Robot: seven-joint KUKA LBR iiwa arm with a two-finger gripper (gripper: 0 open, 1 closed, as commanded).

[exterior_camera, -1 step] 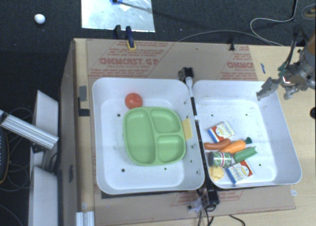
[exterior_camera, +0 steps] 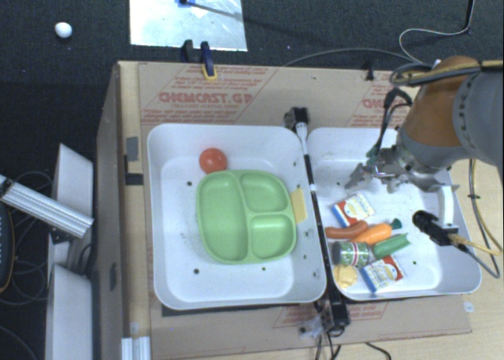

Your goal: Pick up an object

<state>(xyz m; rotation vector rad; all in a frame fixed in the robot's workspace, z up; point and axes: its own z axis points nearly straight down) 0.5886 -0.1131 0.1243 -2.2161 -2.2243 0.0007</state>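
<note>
My gripper (exterior_camera: pixel 372 180) hangs over the back part of the right bin (exterior_camera: pixel 457 276), with its fingers spread and nothing between them. Just below it in that bin lies a small white, red and blue carton (exterior_camera: pixel 353 209). Further toward the front lie an orange carrot (exterior_camera: pixel 376 233), a red sausage-like piece (exterior_camera: pixel 342 232), a green bottle (exterior_camera: pixel 368 250), a yellow piece (exterior_camera: pixel 345 276) and a second small carton (exterior_camera: pixel 383 272). The grey arm with its orange band (exterior_camera: pixel 437 118) comes in from the right.
The left bin (exterior_camera: pixel 169 217) holds a green divided plate (exterior_camera: pixel 242 216), a red ball (exterior_camera: pixel 213 160) behind it and a yellow piece (exterior_camera: pixel 299 205) at the plate's right edge. A raised rim (exterior_camera: pixel 311 193) divides the two bins.
</note>
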